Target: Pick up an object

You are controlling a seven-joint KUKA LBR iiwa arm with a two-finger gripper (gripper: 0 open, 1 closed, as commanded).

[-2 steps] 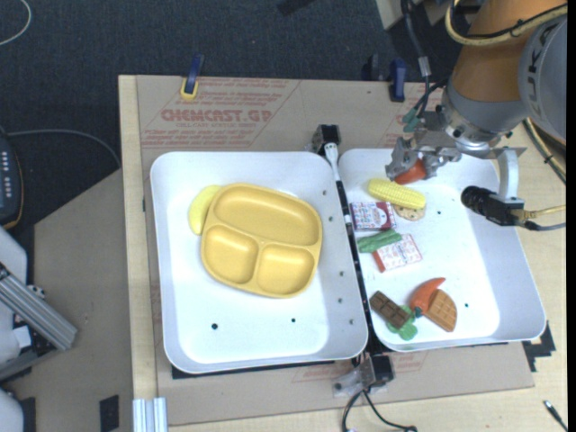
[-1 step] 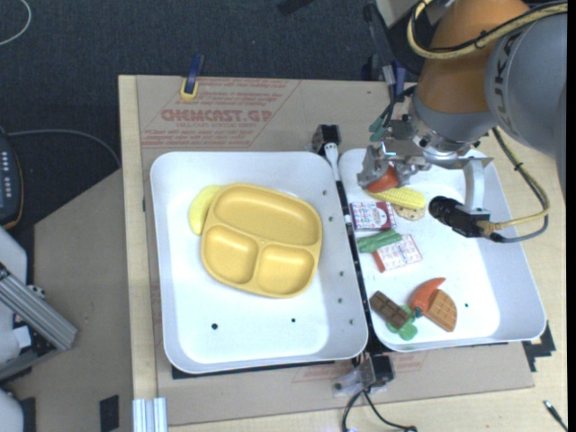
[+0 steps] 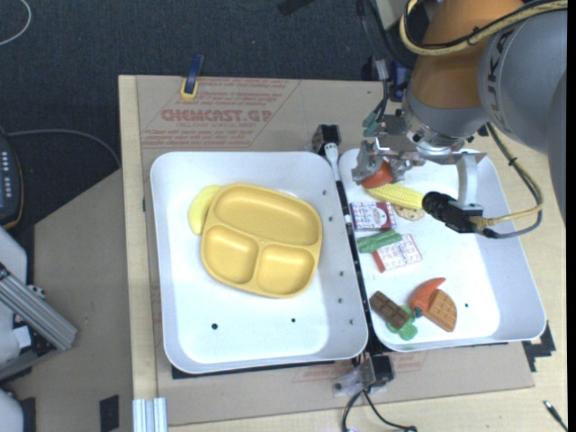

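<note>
Left bin [image 3: 166, 241]: a yellow divided plate [image 3: 261, 239], with a yellow piece [image 3: 200, 207] poking out at its 10 o'clock.

Right bin [image 3: 513, 277]: printed cards [image 3: 371, 214] and a green piece [image 3: 376, 239] along the left wall, and a brown bar [image 3: 389, 309] toward 6 o'clock.

My gripper [image 3: 378, 162] sits low over the bin's 11 o'clock corner. I can't tell how far open it is or whether it has hold of anything. A small red piece [image 3: 378, 177] is right under it, touching or nearly so.

My likely target is the corn cob [image 3: 396, 194], just beside me at about 5 o'clock. It lies flat with its long axis near 9–3, the right end dipped toward 4. I can't tell which end is the tip. To grab it I'd close across that axis, roughly 12–6.

A carrot [image 3: 427, 291] and a waffle [image 3: 441, 311] lie well apart at 5 o'clock.
</note>
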